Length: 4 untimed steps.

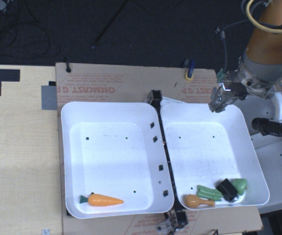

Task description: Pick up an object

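The gripper [219, 102] hangs over the far right corner of the right bin [258, 173] — nothing sits between its fingers, which look closed. The toys [218, 194] lie at that bin's near edge; a carrot [104, 199] lies in the left bin [67, 155].

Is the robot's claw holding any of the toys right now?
No. The gripper hangs over the far corner of the right bin with nothing between its fingers. The carrot lies in the left bin.
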Available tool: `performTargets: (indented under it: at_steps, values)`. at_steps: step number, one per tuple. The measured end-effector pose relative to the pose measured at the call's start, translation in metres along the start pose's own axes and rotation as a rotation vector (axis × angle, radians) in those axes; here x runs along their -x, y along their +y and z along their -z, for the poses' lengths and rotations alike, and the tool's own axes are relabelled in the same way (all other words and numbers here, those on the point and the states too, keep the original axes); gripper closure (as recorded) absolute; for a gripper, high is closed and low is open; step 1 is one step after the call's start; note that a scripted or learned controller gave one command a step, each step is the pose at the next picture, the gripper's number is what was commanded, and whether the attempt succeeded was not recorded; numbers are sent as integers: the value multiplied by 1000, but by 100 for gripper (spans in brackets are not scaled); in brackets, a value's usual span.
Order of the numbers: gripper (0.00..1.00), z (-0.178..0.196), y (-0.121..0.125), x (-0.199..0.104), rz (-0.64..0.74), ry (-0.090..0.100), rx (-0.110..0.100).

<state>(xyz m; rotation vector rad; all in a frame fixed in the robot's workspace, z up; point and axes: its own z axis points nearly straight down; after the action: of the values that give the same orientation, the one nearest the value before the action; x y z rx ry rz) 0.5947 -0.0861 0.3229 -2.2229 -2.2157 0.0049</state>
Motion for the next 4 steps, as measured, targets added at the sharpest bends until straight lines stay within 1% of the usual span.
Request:
performTargets:
  at_steps: [1, 2, 3, 4]
  values:
    - [100, -55, 50, -63, 9, 1, 0]
    - [100, -12, 49, -99, 7, 1, 6]
    - [100, -9, 49, -153, 8, 1, 3]
    - [100, 24, 49, -35, -6, -4, 6]
